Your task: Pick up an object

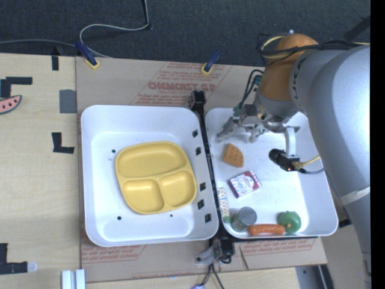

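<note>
End effector [240,127] hangs above orange toy [234,156] in right bin [313,188].

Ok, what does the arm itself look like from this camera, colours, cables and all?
The arm is a thick, rounded, light-grey tube with an orange band above the wrist. Thin cables loop along the wrist beside the orange section. Below it sits the metal two-finger gripper, silvery grey with dark parts. A small black attachment juts out nearby, with a yellowish cable trailing from it.

arm [337,101]: grey, bulky | orange band [283,71] | thin cables at wrist
</note>
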